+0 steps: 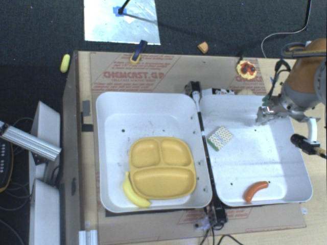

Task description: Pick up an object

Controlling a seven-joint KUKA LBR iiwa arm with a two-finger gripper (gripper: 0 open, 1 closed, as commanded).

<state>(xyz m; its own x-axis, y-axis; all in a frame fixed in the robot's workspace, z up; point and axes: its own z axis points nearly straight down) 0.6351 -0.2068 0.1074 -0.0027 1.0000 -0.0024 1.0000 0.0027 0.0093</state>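
At the upper right corner of the right bin [286,152], the gripper [265,115] hangs low over the white floor, its grey body and orange band reaching in from the side; whether it is spread or closed I cannot tell, since its tip is small and blurred against the bin. Nothing is visibly held there, so by my reading the pick has not yet been made: the approach looks begun, while the grasp and the lift are both left to do. Nearest to the gripper lies one small green-and-white checkered packet [220,137], near the divider between the bins and apart from the tool. Farther down, near the front wall of the same bin, rests one orange sausage-shaped toy [255,190], well apart from the gripper. Across the divider, the left bin [110,137] holds one yellow divided plate [162,167] with three compartments, and one yellow banana [134,194] touching its lower left edge. That makes two candidates in each bin, four in all.
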